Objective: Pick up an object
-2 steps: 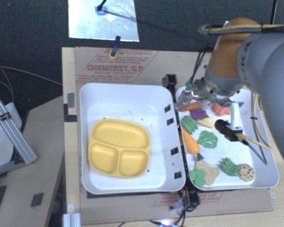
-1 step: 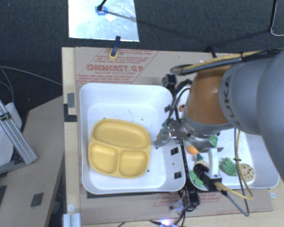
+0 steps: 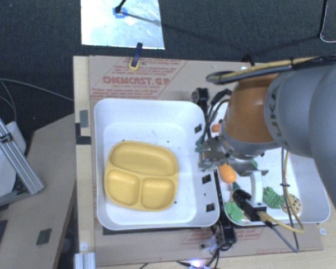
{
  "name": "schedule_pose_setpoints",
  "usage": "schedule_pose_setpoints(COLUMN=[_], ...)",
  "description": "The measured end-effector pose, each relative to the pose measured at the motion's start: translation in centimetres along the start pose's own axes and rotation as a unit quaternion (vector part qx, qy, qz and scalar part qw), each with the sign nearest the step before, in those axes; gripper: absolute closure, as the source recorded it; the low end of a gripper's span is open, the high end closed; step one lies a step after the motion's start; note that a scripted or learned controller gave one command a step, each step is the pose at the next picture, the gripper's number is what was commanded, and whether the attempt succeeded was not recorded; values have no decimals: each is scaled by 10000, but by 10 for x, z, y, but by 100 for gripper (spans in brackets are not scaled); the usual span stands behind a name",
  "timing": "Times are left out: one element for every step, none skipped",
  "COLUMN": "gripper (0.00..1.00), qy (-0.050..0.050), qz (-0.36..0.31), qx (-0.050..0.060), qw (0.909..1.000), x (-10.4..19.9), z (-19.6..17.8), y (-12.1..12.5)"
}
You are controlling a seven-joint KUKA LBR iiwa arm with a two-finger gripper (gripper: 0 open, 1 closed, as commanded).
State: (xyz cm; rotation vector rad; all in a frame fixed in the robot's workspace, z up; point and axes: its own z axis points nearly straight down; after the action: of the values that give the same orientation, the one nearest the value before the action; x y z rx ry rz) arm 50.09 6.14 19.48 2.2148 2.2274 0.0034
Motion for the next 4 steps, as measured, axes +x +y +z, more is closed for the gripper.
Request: schedule_pose_setpoints(gripper=[100, 100, 100, 100], qy=[3, -9, 4, 3], qz=[-12, 2, -17, -5], qx=[39, -82, -3, -75], qw=[10000, 10000, 10000, 10000], x=[54, 36, 84, 84], z=[58, 6, 113, 34], y=[-16, 132, 57, 169])
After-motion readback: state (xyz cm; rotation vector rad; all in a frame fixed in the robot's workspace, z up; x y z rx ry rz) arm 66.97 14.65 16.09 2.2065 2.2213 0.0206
